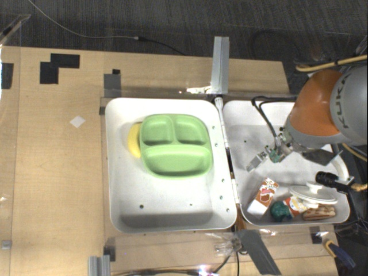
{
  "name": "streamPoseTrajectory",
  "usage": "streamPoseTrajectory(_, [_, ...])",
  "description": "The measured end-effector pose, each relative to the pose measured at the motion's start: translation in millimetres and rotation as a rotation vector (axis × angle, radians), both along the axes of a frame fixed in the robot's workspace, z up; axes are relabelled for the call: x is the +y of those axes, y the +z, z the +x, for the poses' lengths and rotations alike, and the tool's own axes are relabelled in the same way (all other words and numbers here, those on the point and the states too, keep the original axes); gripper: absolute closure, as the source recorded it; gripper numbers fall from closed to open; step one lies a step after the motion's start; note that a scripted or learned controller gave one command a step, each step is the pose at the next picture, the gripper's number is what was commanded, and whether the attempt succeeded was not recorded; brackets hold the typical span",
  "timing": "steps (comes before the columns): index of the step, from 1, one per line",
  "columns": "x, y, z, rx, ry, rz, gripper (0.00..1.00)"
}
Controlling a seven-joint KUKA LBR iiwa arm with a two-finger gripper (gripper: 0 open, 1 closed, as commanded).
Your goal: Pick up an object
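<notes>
Over the right bin (247, 119), the gripper (260, 158) hangs low above bare floor, reaching for something to lift.

Its fingers look parted a little with nothing between them. The likely picks huddle in the near corner: a small carton (265, 193), a dark green lump (280, 211), a white dish (313, 193). I reckon it must shift nearer, then descend. The green tray (175, 144) and a yellow piece (133, 140) lie in the left bin (123, 183).

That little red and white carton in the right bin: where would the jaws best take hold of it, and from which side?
Probably across the narrow width of the red and white carton, coming straight down from above. It lies flat and tilted near the right bin's front edge, with its long sides bare. The teal object crowds its lower right end, so gripping near the middle or the upper end looks safer. The gripper hangs just above and behind it.
</notes>
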State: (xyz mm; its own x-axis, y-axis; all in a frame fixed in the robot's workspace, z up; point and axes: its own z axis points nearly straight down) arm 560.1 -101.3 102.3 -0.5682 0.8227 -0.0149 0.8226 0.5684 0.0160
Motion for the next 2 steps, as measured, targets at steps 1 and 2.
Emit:
streamPoseTrajectory(1, [-58, -13, -66, 0.008, -0.117, 0.0, 0.0])
streamPoseTrajectory(2, [7, -13, -32, 0.006, -0.062, 0.004, 0.0])
